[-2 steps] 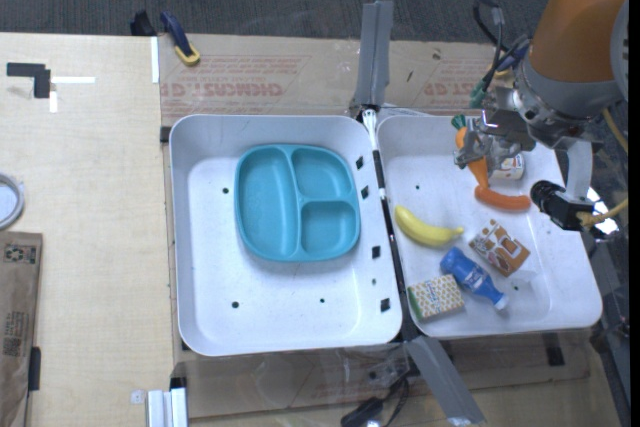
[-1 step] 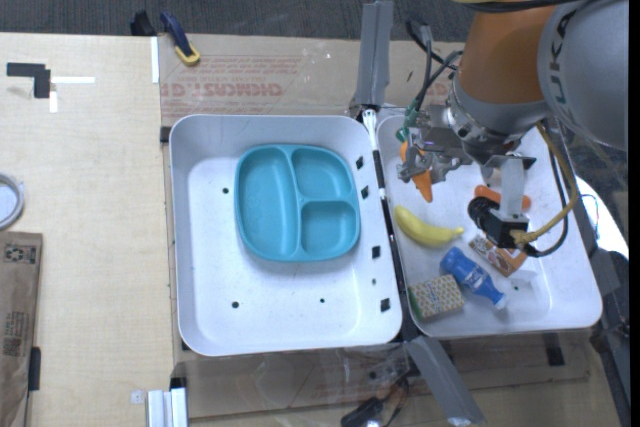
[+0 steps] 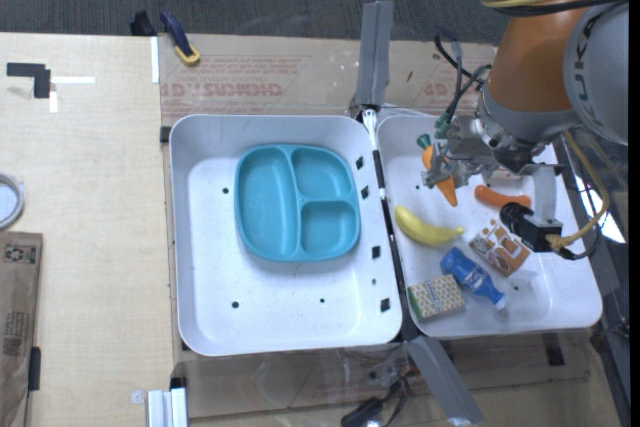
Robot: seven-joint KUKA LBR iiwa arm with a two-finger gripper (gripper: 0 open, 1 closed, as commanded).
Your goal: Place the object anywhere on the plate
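The gripper [image 3: 441,177] pinches one toy carrot [image 3: 443,181]. A second carrot [image 3: 500,198] lies just right; one banana [image 3: 428,227] below; one divided blue plate [image 3: 297,203] well left.

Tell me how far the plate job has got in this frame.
Done: nothing yet; the blue plate in the left bin carries no object. In hand: the gripper is low in the right bin, at a carrot that looks caught between its fingers. Left: lift it, carry it over the divider and set it on the plate. The banana lies nearby.
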